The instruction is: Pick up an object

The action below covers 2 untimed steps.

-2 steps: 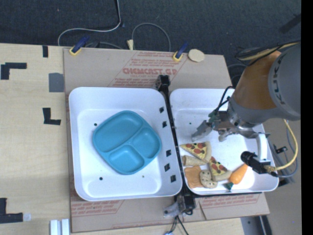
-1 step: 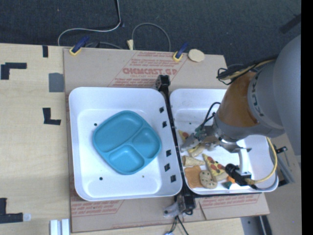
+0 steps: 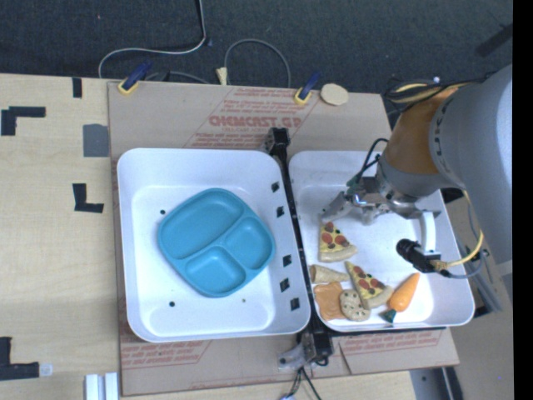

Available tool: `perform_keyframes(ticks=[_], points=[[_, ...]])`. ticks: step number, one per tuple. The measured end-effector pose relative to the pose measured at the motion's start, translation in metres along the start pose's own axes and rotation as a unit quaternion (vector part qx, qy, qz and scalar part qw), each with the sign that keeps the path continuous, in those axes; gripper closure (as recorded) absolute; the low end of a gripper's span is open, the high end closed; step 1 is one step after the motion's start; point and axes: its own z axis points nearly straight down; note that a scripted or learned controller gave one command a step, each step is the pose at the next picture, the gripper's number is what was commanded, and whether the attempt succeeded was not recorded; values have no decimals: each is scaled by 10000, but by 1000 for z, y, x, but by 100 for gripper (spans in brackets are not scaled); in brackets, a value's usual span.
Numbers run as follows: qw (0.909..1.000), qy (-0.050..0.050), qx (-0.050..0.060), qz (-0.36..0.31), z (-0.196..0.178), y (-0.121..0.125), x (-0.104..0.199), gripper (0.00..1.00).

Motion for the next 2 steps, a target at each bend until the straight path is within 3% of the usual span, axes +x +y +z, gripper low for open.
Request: perform_keyframes(ticks=[1,2], points=[[10000,-11,-16,0,5,-34,37,0],[10000,-8,-15,9,-5,-32,36,100]])
